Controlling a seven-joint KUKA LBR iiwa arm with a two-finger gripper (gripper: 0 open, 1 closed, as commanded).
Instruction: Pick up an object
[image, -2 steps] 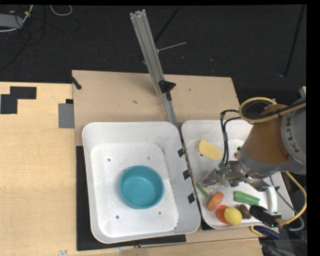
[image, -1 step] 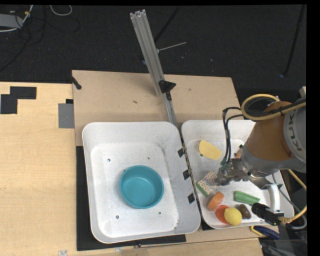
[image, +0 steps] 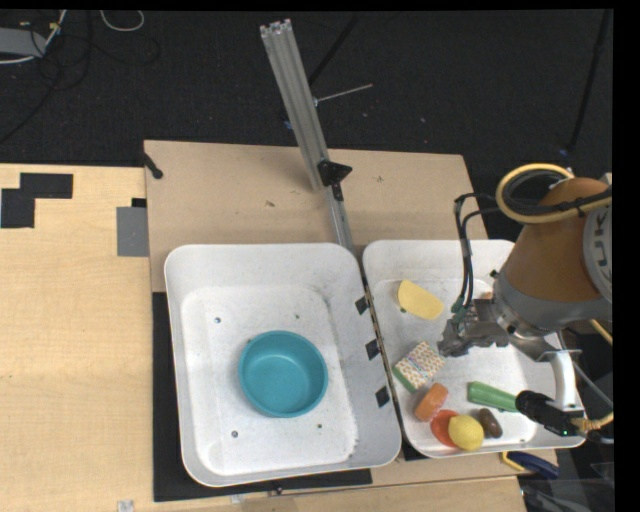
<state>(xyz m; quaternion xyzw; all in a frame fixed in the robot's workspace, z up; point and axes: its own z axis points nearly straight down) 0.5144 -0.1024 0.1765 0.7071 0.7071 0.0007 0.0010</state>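
Observation:
My gripper (image: 455, 340) hangs low over the middle of the right bin (image: 385, 262), just right of a patterned block (image: 419, 364) and below a yellow piece (image: 419, 299). Its fingers are dark and too small to read. Nothing shows between them. Along the bin's front lie an orange piece (image: 431, 400), a red piece (image: 443, 428), a yellow lemon-like ball (image: 465, 432), a brown piece (image: 490, 422) and a green stick (image: 492, 396).
A teal bowl (image: 283, 373) sits in the left bin (image: 190, 290). A metal rail (image: 300, 100) slants up from the bins' divider. The arm's orange band (image: 550, 255) and cables crowd the right bin's right side.

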